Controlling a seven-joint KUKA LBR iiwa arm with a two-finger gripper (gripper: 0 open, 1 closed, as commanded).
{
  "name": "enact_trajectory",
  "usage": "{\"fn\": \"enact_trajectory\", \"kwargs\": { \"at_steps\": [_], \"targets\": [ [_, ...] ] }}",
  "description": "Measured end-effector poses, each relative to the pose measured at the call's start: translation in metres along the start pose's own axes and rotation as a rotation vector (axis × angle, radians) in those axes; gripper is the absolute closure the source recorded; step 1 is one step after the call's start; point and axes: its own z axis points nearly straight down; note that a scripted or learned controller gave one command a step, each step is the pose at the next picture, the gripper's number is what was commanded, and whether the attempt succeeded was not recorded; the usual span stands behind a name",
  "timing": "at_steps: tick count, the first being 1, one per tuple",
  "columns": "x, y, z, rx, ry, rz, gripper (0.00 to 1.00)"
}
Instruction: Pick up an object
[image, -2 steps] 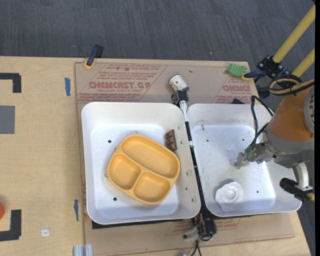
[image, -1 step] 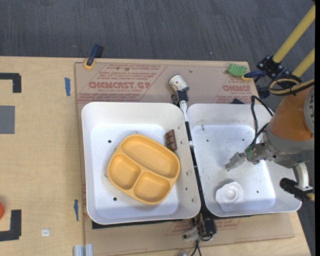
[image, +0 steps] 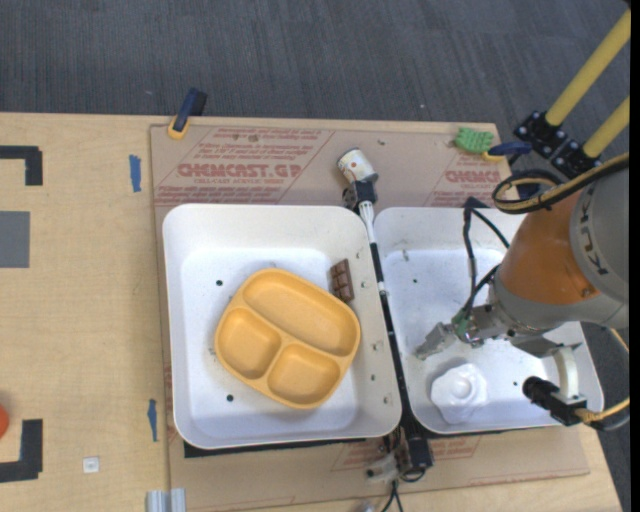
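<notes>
A white plastic bottle (image: 458, 389) lies near the front edge of the right bin (image: 420, 260). My gripper (image: 433, 342) hangs low over that bin, just behind and to the left of the bottle, with nothing seen held in it. A yellow divided plate (image: 288, 337) rests in the middle of the left bin (image: 200, 250). A small brown block (image: 342, 281) lies at the left bin's right wall, beside the plate's far corner.
The grey arm with its orange band (image: 545, 275) covers the right half of the right bin. A white and black fixture (image: 355, 170) stands behind the wall shared by the bins. A green clip (image: 470, 140) and a blue-yellow clip (image: 186, 112) sit at the board's back edge.
</notes>
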Motion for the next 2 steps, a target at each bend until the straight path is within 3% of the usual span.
{"fn": "enact_trajectory", "kwargs": {
  "at_steps": [1, 2],
  "targets": [
    [-0.025, 0.027, 0.000, -0.003, -0.003, -0.323, 0.00],
    [-0.041, 0.089, -0.002, -0.003, -0.003, -0.403, 0.00]
  ]
}}
